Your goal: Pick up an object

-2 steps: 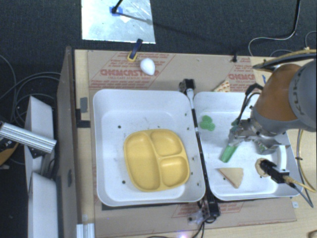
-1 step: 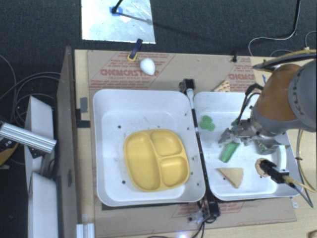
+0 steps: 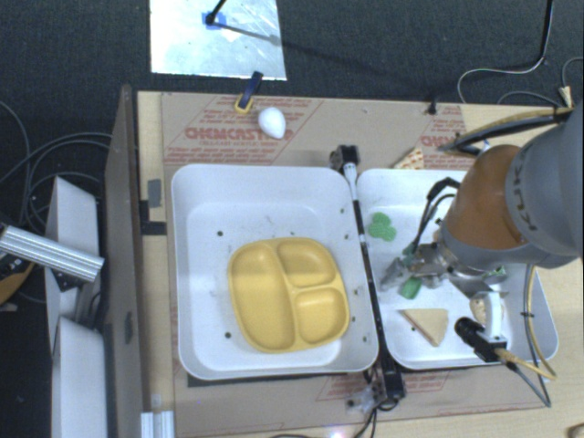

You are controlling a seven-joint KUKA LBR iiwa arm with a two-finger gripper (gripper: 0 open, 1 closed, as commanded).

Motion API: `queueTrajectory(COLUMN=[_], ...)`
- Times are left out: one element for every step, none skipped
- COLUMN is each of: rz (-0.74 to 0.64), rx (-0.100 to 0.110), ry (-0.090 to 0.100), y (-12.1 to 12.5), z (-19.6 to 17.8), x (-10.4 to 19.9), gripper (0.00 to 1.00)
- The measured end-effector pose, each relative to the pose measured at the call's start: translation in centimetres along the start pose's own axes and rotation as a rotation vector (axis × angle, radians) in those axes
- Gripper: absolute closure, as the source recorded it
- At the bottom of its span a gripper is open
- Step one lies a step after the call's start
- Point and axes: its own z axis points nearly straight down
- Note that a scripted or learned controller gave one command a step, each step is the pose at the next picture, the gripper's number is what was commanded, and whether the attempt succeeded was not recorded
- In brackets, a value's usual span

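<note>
Green block lies on the floor of the right bin, left-centre, right at my gripper; the tips sit just above and left of it, touching or nearly so, can't tell which. I can't say whether my jaws are apart or together, the metal there is too small and cluttered to read, and nothing shows clamped between them. The block looks short and squat, no clear long axis from this view. A flat green piece lies farther up the same bin, near the divider between bins, well apart from the block. A tan wedge lies below and right of the block, near but not touching, its point toward the lower right. My arm comes in from the right and covers most of the bin's right half, so what lies under it is hidden. The block is my nearest target, I judge; the move should be a short drop straight down, little sideways shift. Room: the bin's left wall is near on the left, so a jaw opening across that way is tight; open floor above the block, the wedge crowds the lower side. The left bin holds a yellow tray, out of my way.
</note>
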Motion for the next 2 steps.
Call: queueTrajectory(rz=[0.001, -0.004], rx=[-0.006, -0.010], ry=[-0.001, 0.001], y=[0.2, 2.1], z=[-1.2, -10.4], x=[-0.1, 7.6], gripper=[1.00, 1.00])
